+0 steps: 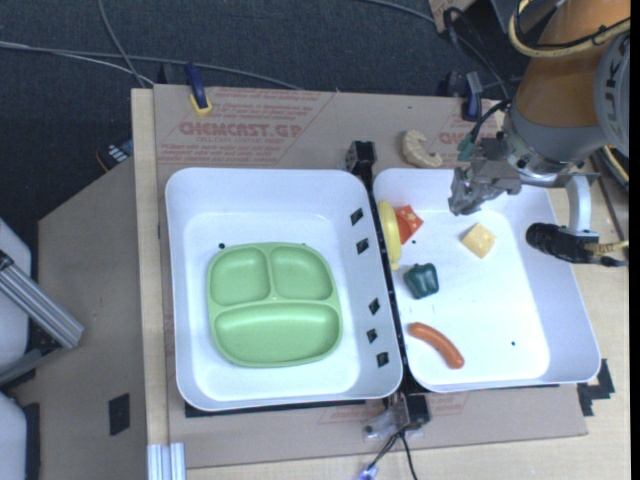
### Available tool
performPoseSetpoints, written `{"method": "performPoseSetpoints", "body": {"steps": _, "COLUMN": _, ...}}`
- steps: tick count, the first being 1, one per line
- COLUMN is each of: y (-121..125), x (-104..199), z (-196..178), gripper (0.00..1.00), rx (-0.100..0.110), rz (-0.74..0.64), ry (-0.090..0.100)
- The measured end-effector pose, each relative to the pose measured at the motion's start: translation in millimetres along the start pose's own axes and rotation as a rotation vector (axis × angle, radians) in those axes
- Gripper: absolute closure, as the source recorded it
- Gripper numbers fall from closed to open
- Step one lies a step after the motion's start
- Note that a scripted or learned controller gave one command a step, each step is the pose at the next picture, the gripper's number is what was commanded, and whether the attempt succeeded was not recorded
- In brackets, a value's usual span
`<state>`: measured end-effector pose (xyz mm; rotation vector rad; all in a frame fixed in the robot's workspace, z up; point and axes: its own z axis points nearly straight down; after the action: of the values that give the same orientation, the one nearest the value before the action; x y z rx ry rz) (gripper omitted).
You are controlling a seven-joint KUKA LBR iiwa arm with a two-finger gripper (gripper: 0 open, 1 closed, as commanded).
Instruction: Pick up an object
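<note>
My gripper point(466, 200) hangs over the back of the right bin point(520, 313), with nothing seen between its fingers. A pale yellow cheese wedge point(479, 240) lies just in front of it and slightly to the right. A red piece point(408, 222) lies to the gripper's left, next to a yellow banana point(389, 232) along the bin's left wall. Nearer the front sit a dark green pepper point(422, 280) and an orange-red sausage point(437, 344).
The left bin point(190, 298) holds a green divided plate point(274, 302). A tan ring-shaped piece point(421, 149) lies on the cardboard behind the right bin. The right half of the right bin is bare white floor.
</note>
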<state>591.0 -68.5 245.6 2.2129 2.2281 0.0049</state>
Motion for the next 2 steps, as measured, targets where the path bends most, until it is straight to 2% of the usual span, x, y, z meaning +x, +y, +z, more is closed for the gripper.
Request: {"method": "performPoseSetpoints", "body": {"steps": 2, "y": 18, "x": 95, "z": 6, "gripper": 1.00, "rx": 0.002, "rz": 0.001, "ry": 0.000}}
